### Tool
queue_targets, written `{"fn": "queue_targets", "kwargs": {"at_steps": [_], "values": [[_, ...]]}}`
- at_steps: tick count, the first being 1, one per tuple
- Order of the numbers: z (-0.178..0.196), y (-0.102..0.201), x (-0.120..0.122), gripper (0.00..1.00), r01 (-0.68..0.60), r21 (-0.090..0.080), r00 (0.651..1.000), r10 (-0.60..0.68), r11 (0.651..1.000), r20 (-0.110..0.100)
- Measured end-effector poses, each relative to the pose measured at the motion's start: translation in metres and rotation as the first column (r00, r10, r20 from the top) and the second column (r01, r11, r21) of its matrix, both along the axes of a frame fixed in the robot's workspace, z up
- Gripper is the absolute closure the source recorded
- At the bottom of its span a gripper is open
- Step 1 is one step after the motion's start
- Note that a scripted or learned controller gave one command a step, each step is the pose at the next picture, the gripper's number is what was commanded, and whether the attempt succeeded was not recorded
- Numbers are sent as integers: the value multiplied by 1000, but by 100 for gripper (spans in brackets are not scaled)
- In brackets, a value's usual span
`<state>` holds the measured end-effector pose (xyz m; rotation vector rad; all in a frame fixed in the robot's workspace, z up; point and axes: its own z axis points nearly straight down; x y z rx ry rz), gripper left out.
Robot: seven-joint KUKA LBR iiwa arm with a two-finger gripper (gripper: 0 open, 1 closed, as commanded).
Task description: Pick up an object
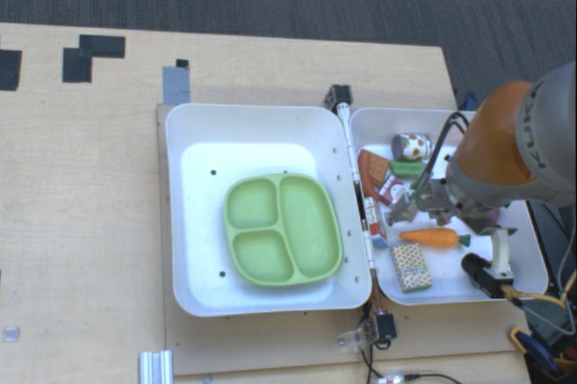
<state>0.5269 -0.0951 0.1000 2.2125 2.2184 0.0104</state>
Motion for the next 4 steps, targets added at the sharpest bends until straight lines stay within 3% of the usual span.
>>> {"fn": "queue_targets", "kwargs": {"at_steps": [1, 2, 3, 4], "values": [[10, 1, 1, 100, -1, 0, 1000, 1, 1000, 3], [10, 1, 1, 0, -1, 0, 1000, 1, 1000, 3], [-13, 7, -37, 0, 1, -1, 1000, -1, 1000, 3], [-1, 7, -35, 100, 0, -2, 1000, 0, 1000, 8]]}}
